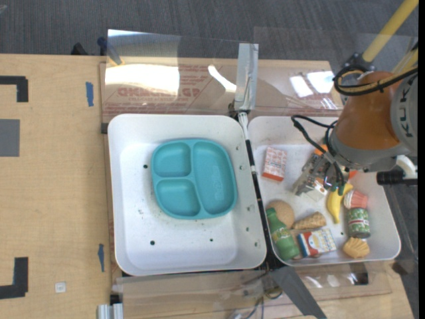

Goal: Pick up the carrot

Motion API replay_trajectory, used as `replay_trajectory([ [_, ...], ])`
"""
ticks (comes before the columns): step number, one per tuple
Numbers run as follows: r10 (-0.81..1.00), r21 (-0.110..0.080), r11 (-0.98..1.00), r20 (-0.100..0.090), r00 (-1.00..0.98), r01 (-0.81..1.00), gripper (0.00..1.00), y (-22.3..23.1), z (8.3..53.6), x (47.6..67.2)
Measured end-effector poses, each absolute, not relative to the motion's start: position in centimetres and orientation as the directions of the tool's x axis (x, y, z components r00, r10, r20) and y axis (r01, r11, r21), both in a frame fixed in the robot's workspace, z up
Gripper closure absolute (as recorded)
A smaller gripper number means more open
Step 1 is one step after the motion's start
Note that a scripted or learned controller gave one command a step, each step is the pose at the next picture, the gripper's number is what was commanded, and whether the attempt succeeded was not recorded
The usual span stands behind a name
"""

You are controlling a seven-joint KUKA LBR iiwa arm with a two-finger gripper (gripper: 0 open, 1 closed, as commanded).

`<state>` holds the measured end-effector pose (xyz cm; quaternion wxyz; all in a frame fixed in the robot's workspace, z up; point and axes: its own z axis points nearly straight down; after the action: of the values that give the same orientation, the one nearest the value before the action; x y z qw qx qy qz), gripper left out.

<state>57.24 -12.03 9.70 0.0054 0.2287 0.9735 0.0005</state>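
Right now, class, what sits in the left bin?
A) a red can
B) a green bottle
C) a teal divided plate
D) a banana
C: the teal divided plate lies alone in the left bin, while the toy foods crowd the right bin.

Bright, even overhead light, strong white glare on the clear plastic sheet (143,78) behind the bins and on the panel at upper right, soft faint shadows inside the left bin (126,178), slightly soft focus, small items in the right bin (388,244) indistinct
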Motion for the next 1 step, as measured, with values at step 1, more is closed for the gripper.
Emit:
replay_trajectory([
  [1,0.478,0.004,0.878,-0.020,-0.878,0.478,1.00,-19.05,24.73,65.44],
])
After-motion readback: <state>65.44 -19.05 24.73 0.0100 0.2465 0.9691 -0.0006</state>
